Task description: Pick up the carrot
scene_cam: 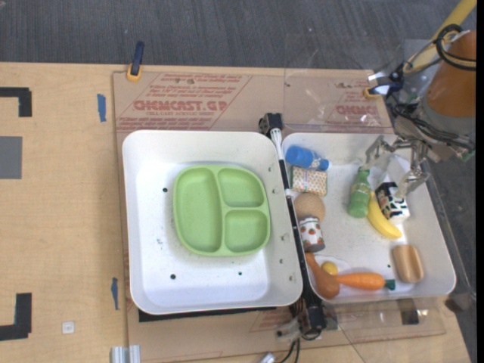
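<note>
The carrot (pixel 361 280) lies flat near the front edge of the right bin (pixel 442 255), between an egg (pixel 330 267) and a bread roll (pixel 407 263). The end effector (pixel 396 159) hovers with fingers spread apart, holding nothing, above the bin's far side, near a banana (pixel 382 219) and green bottle (pixel 360 193).

Robot lab test cell, not a home or kitchen. A plywood bench (pixel 60 203) is seen, marked with black tape corners (pixel 21 100) and blue tape tabs (pixel 101 107). A printed cardboard sheet (pixel 189 100) is clamped down under two white bins (pixel 144 278). Grey carpet flooring (pixel 227 13) is visible behind. Toy food and a green divided plate (pixel 221 210) are laid out as test props. Cabling is bundled on the arm (pixel 446 89) at right.
</note>
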{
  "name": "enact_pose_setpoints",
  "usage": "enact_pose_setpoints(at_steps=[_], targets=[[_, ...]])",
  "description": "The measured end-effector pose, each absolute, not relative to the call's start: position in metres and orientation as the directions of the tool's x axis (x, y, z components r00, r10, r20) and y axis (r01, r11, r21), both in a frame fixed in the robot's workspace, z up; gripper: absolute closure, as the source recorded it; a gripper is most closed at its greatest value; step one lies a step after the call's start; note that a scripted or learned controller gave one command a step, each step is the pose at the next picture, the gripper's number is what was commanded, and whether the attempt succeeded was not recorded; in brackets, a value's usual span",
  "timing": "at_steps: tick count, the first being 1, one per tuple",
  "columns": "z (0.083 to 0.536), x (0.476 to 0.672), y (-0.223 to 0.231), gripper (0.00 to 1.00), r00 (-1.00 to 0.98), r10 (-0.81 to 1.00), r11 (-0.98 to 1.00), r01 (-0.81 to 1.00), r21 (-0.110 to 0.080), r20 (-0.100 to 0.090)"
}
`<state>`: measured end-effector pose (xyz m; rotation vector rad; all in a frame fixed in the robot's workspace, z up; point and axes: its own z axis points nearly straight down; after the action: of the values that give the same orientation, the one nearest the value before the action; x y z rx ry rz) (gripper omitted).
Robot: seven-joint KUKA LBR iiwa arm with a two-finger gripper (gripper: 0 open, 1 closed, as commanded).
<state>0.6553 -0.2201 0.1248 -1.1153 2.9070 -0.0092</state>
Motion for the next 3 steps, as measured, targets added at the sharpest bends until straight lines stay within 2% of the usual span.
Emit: enact_pose_setpoints(at_steps=[1,2,3], targets=[[0.218,0.543,-0.172,0.00,-0.691,-0.722,0.691,-0.722,-0.011,-0.011],[0.143,0.490,-0.145,0.00,-0.591,-0.807,0.591,-0.807,0.004,-0.004],[0.089,0.529,-0.196,0.00,-0.484,-0.875,0.484,-0.875,-0.007,-0.013]])
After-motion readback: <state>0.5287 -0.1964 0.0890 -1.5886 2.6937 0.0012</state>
